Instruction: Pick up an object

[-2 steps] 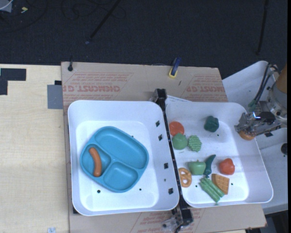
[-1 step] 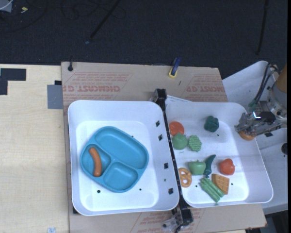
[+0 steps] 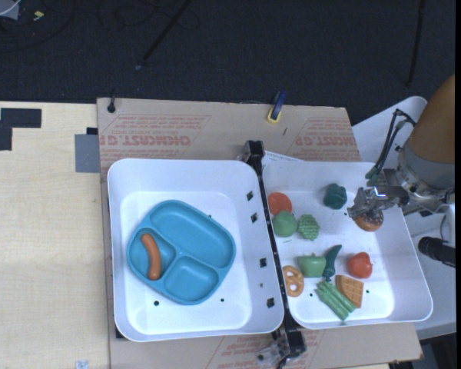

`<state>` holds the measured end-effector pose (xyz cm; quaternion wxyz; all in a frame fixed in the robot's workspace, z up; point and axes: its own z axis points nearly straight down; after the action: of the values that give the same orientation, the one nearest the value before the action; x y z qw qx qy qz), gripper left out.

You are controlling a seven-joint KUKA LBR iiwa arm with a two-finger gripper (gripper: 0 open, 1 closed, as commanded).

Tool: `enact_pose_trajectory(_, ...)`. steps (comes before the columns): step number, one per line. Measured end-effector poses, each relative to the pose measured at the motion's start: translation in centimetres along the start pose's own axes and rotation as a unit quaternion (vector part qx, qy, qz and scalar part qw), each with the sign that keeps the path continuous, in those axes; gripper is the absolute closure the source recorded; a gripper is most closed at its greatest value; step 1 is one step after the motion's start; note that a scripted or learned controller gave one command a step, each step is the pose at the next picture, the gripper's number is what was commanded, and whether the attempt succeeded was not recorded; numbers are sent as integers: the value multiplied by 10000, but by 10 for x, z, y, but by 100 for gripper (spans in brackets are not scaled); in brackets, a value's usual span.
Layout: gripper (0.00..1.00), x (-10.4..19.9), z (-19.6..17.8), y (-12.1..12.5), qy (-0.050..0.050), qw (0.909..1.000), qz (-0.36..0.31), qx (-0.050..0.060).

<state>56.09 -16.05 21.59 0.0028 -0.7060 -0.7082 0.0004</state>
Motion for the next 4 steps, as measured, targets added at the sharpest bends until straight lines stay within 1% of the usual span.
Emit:
enact_pose_trajectory(1,100,56,8,-10,-1,10000,-4,1)
enact_pose_trajectory(2,100,105,14,-20,-3,10000,-4,2)
enact_pose_trajectory(3,100,157,15,-36,-3,10000,-8,5)
enact_pose_trajectory(4,100,207,-11,-46,-4,10000,-14,-15)
